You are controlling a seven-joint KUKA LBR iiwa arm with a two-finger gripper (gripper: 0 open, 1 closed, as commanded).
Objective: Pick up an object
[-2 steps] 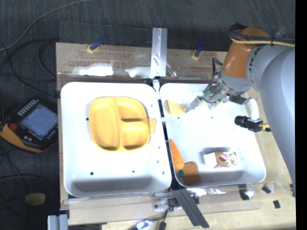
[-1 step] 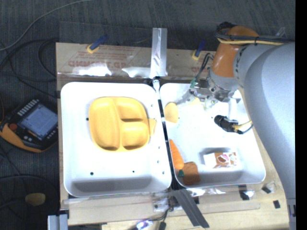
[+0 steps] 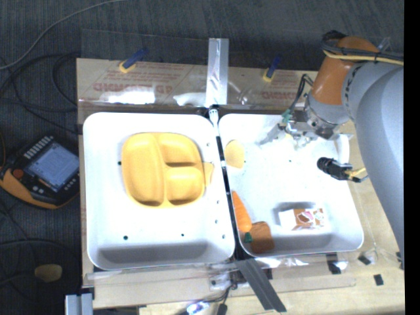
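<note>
Bench from above, 2 shallow white bins side by side. Off the bench at 9 o'clock, a handheld control pendant point(image 3: 41, 176) lies on the dark floor, orange body with a screen, cables trailing up toward 11 o'clock. The left bin point(image 3: 105, 241) carries 1 yellow sectioned tray point(image 3: 163, 169), sitting a bit above bin centre, 3 compartments visible, tilted slightly. The back board at 12 o'clock has 2 blue-and-yellow clamps point(image 3: 133, 59), with clear plastic sheeting under them. The right bin point(image 3: 341, 238) has 4 things: a pale yellow round piece point(image 3: 234, 153) at its 9 o'clock wall, touching the divider; an orange carrot point(image 3: 240, 213) along the divider toward 7 o'clock, its lower end just beside a brown rounded lump point(image 3: 260, 236) at the 7 o'clock corner; and a small white packet with red print point(image 3: 302, 217) at 5 o'clock, lying flat, apart from the others. The gripper point(image 3: 296, 131) hangs over the bin's 1 o'clock area, well apart from every object, nothing between its fingers; how far the jaws stand open, I can't tell at this angle. The grey arm with the orange band point(image 3: 331, 77) comes in from 3 o'clock.
</note>
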